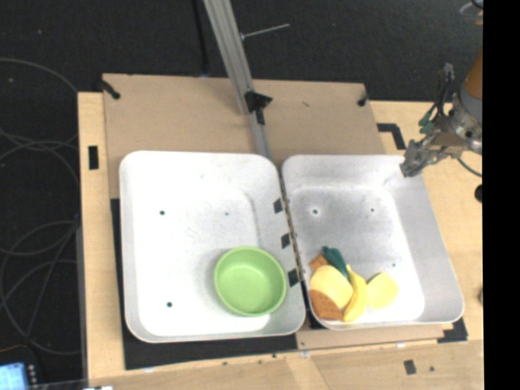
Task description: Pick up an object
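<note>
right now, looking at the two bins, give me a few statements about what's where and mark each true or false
1. The green bowl sits in the left bin. True.
2. The gripper is down among the yellow objects. False: it is over the far right corner of the right bin, well apart from them.
3. The pile of yellow toys lies at the near edge of the right bin. True.
4. The green bowl lies upside down. False: its hollow faces up.
5. The yellow toys are spread evenly across the right bin. False: they are bunched together near its front.
</note>
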